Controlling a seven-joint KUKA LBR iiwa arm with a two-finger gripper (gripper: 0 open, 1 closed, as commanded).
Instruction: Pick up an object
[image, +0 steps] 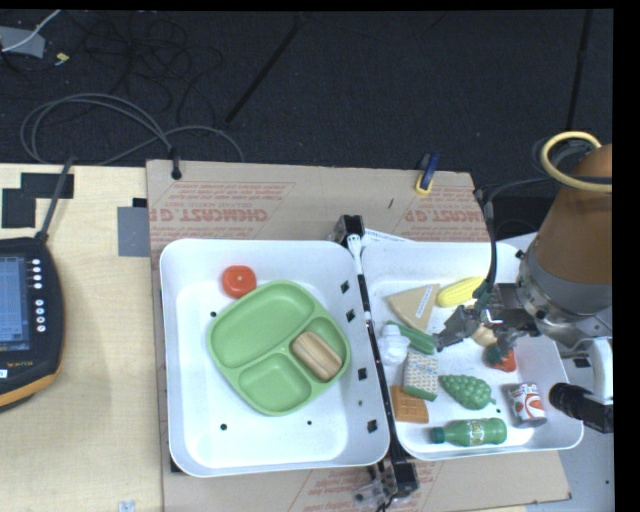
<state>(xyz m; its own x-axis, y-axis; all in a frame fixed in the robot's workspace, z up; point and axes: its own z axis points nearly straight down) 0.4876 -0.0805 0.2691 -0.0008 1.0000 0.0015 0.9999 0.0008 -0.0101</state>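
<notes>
**Describer:** Nearest you, along the front edge of the right bin (560, 440), a green bottle (468, 432) lies on its side, its long axis running left to right. Just right of it and a little farther back sits a small red and white can (524, 402).

**Operator:** And behind those?

**Describer:** You next meet a bumpy green bunch of grapes (466, 389), a speckled sponge-like block (420, 374) and an orange cracker (409, 404). Farther back again, a tan wedge (413, 304) and a yellow corn cob (458, 292) rest near the bin's far side.

**Operator:** Where is the gripper?

**Describer:** Your gripper (458, 328) hangs over the middle of the right bin, reaching in from the right with its dark fingers pointing left. I cannot tell whether they are spread or pressed together; they blur into one dark mass. Nothing is visibly pinched between them.

**Operator:** What lies closest to it?

**Describer:** You have the wedge just beyond the tips to the far left, the corn just behind, and the grapes on the near side. My guess is the wedge or the corn is the easiest target.

**Operator:** The arm's pose?

**Describer:** Your arm (578, 225) bends down steeply, wrist low. In the left bin (190, 400), well apart, rest a green divided plate (260, 345) holding a bread roll (317, 353), and a red tomato (239, 280).
</notes>
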